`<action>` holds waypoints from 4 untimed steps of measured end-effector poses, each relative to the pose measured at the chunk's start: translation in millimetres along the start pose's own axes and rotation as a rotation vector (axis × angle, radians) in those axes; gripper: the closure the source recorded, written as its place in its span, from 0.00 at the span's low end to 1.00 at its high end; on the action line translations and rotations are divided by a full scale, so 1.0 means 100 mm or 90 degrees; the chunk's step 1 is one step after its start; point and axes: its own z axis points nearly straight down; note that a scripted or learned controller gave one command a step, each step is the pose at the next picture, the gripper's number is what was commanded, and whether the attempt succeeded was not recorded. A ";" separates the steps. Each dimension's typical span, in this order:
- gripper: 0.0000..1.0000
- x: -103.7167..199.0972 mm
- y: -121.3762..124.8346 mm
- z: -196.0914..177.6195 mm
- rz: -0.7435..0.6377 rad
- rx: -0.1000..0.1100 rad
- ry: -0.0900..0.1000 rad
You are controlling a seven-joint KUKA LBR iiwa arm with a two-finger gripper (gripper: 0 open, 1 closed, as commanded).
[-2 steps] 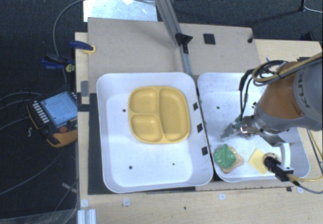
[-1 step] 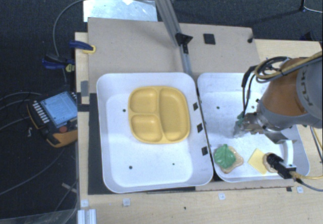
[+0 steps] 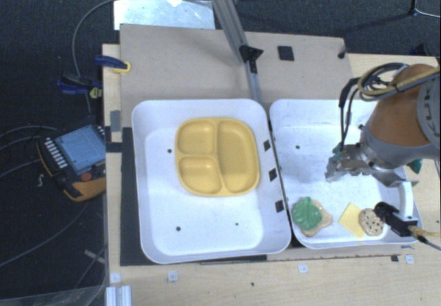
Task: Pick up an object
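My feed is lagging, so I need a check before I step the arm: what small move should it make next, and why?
Probably shift the pincer toward the bench's front edge and lower it over the green-topped toast. The pincer hangs over bare floor of the right bin, while the toast, cheese slice and cookie all lie along that bin's front wall.

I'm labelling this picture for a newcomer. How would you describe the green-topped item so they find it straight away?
Start at the right-hand white bin, the one the arm reaches into, and look along its near edge. Three small food items lie there in a row; the green-topped toast is the leftmost. Its leafy green topping sets it apart from the yellow cheese wedge and the speckled cookie.
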 end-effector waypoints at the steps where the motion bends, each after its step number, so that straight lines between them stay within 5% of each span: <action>1: 1.00 -0.09 0.05 -0.59 0.000 -0.002 -0.001; 2: 1.00 -0.11 0.10 -1.23 0.000 -0.003 -0.001; 4: 1.00 0.86 0.44 -1.26 -0.004 0.000 0.001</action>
